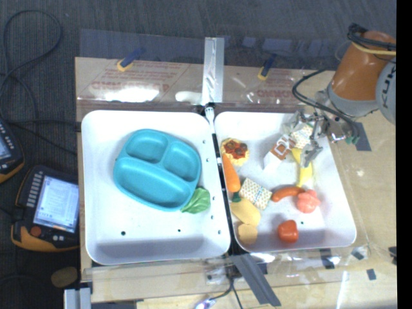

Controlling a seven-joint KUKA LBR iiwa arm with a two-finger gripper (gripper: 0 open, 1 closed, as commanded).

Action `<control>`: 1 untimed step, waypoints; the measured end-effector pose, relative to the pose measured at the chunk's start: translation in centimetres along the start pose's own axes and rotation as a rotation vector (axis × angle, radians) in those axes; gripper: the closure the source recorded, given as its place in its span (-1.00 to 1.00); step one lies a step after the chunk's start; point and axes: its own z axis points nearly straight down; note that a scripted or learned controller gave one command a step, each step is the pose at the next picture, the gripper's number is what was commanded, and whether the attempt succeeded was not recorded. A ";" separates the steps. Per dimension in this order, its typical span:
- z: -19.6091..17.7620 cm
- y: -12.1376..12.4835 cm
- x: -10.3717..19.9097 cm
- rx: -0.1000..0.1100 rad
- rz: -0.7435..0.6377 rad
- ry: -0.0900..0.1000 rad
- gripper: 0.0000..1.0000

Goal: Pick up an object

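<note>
My gripper [308, 134] hangs over the far right corner of the right bin [344, 217], below the orange band of the arm. Right under it lie a small white and orange carton [281, 148] and a yellow banana [304, 170]. A pale, patterned item [300, 136] sits at the gripper's tip; whether it is gripped is unclear. Further forward in the same bin are an orange sausage [286, 192], a pink peach [308, 201] and a red pepper [288, 230].
Along the right bin's left side lie a small tart [234, 149], a carrot [230, 172], a checked cracker [255, 193] and yellow pieces [246, 214]. The left bin [96, 237] bears a blue divided plate [158, 167] and a green leaf [197, 201].
</note>
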 end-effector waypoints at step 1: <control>0.6 0.6 2.3 0.007 0.144 -0.031 -1.00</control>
